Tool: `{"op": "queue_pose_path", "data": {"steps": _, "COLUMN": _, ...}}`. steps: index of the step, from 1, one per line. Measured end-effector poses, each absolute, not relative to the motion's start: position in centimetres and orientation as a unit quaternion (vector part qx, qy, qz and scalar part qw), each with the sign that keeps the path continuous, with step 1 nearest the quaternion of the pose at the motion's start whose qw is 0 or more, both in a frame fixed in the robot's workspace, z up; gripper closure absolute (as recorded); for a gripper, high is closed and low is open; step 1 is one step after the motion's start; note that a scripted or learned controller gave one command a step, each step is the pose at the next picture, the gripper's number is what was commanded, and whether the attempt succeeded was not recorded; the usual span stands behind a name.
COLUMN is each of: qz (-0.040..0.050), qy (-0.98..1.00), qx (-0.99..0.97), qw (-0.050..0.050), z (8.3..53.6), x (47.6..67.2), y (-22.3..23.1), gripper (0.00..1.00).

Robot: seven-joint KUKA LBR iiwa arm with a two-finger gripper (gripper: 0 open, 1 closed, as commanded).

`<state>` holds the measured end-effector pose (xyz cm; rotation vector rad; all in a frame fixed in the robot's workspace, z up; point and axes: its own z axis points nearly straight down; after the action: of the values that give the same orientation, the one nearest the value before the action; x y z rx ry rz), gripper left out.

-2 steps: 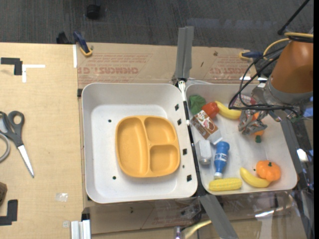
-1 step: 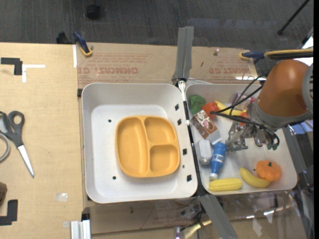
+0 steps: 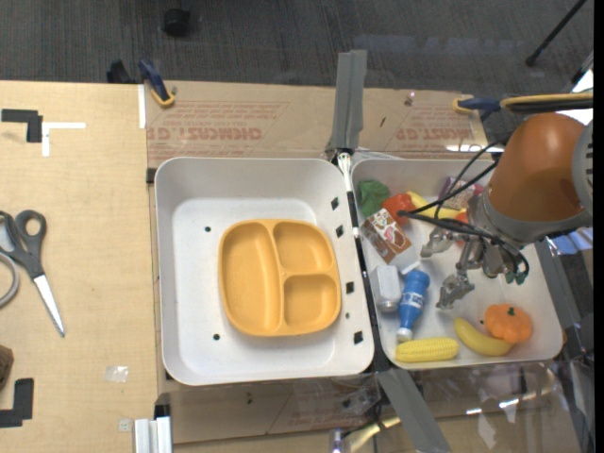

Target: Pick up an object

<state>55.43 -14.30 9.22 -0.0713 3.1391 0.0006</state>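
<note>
The right bin holds several toy items: a blue bottle, a corn cob, a banana, an orange pumpkin, a brown snack packet, a green piece and a red piece. My gripper hangs over the middle of this bin, between the blue bottle and the pumpkin, above the banana. Its fingers stand apart with nothing between them. The orange wrist band covers the bin's far right part.
The left bin holds a yellow divided plate. Scissors lie on the bench at the far left. A small white object sits beside the blue bottle. Cardboard lies behind the bins.
</note>
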Motion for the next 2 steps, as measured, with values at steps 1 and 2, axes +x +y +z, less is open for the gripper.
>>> {"op": "queue_pose_path", "data": {"steps": 1, "qz": 0.0, "qy": 0.999, "qx": 0.052, "qw": 0.002, "z": 9.2, "x": 50.6, "y": -10.6, "gripper": 0.0}}
{"op": "queue_pose_path", "data": {"steps": 2, "qz": -0.0001, "qy": 0.998, "qx": 0.066, "qw": 0.002, "z": 9.2, "x": 56.4, "y": -11.4, "gripper": 0.0}}
